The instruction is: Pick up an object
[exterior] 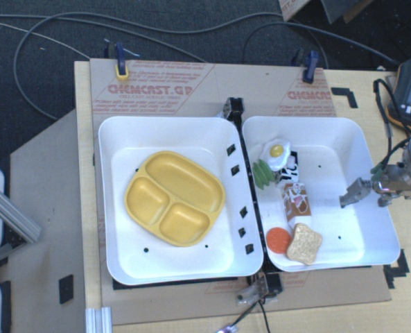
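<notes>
Several toy foods lie along the left side of the right bin [344, 141]. From back to front they are a fried egg [278, 152], a green piece [263, 174], a small black and white item [289, 173], a brown packet [296, 202], an orange-red disc [278, 239] and a slice of toast [304, 243]. My gripper [355, 192] hangs over the right side of that bin near its right wall, well to the right of the packet and apart from every item.
The left bin [115, 186] holds a yellow divided plate [175, 198]. A black divider with clips [241, 179] runs between the bins. Blue clamps [121, 60] hold the board at the back. Cables and a grey box [407, 96] sit at the right.
</notes>
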### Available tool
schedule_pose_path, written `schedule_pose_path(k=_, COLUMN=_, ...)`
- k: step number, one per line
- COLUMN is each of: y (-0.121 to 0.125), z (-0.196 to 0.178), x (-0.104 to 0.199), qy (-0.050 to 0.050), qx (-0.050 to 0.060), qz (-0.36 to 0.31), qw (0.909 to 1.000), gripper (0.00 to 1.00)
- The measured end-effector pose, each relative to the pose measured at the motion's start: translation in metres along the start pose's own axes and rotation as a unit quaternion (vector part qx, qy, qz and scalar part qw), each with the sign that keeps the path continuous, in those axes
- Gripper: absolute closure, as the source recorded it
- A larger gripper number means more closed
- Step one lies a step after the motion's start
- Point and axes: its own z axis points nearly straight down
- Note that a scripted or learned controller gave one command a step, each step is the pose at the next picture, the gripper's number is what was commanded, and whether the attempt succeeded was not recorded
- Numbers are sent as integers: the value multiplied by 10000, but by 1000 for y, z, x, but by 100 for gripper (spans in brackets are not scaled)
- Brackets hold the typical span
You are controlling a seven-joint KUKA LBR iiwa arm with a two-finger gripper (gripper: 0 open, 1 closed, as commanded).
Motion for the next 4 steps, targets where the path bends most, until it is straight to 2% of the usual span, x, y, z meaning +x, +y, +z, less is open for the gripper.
schedule_pose_path(k=1, y=3, z=-6, x=0, qy=-18, qx=-64, qz=-22, qw=10000, gripper=0)
schedule_pose_path(k=2, y=7, z=46, x=-9, qy=-8, qx=-42, qz=-17, qw=10000, gripper=0)
schedule_pose_path(k=3, y=4, z=103, x=1, qy=0, qx=-36, qz=-24, qw=10000, gripper=0)
schedule_pose_path(k=4, y=4, z=111, x=2, qy=-10, qx=-53, qz=-24, qw=10000, gripper=0)
